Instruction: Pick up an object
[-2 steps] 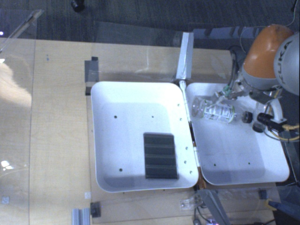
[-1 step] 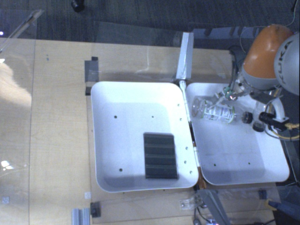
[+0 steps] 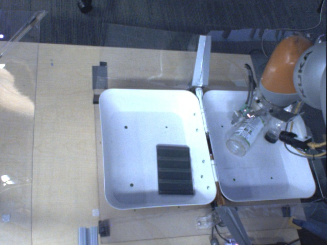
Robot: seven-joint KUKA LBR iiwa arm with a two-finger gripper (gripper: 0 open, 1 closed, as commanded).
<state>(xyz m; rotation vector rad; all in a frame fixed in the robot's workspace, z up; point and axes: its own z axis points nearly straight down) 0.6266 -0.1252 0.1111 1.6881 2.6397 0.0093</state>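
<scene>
One black ridged block [image 3: 175, 170] lies low in the left bin [image 3: 115, 137], near the bottom middle of the frame. One clear plastic cup [image 3: 244, 136] sits tilted in the right bin [image 3: 286, 182], right under the gripper [image 3: 254, 112]; I cannot tell how the gripper stands or if it has the cup. The two white bins sit side by side on a light wood bench [image 3: 56, 152], with dark carpet [image 3: 153, 4] along the top.

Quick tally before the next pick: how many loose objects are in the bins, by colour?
Black: 1, the ridged block in the left bin.
Clear: 1, the plastic cup in the right bin, lying by the claw.
Total: 2
</scene>
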